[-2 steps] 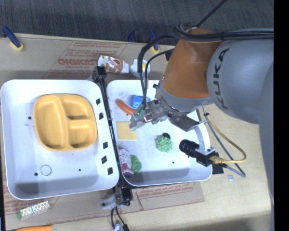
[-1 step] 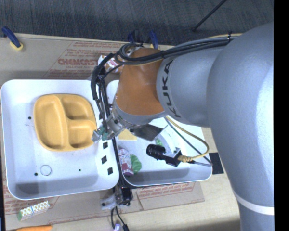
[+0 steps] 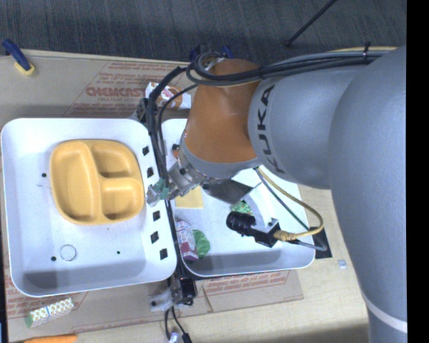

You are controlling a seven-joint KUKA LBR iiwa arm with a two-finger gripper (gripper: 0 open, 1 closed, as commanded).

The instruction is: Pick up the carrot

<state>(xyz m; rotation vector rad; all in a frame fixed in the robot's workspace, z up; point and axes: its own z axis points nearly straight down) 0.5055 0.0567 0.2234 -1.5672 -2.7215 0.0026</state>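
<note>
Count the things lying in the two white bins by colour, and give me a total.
Yellow: 2 (divided plate in the left bin; flat square piece in the right bin)
Green: 1 (small piece, partly under the arm)
Red, white and green: 1 (crumpled packet)
Total: 4 in sight; the arm covers part of the right bin.

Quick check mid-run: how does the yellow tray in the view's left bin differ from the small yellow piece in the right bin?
The yellow tray is large and moulded into compartments; the yellow piece is small and flat. The tray lies in full view in the left bin; the piece lies in the right bin, partly covered by the arm. Both are yellow.
</note>
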